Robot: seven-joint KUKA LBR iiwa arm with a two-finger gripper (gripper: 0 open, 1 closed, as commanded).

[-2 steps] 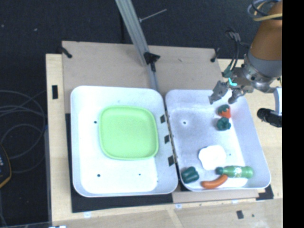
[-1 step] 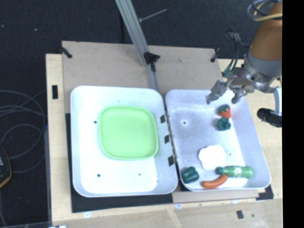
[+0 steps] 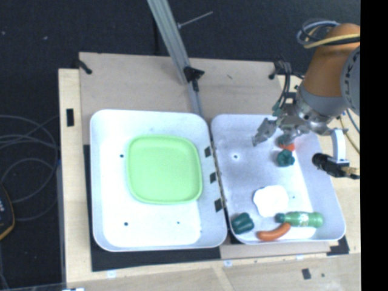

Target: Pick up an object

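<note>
Currently gripper [image 3: 274,132] hangs spread, grasping nothing, over right bin [image 3: 242,138] far side; small teal object [image 3: 285,158] just beside it looks light, rigid, roundish: pinch across its middle

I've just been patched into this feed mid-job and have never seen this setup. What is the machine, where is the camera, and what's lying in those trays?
One camera looks down at a slant on a bench. The grey and orange robot arm reaches in from the right, its hand low over the right bin. That bin has a small teal object with something orange-red beside it, a white lump, a green bottle, an orange sausage shape and a dark green block. The left bin holds a light green plate. I cannot tell whether anything is held.
</note>
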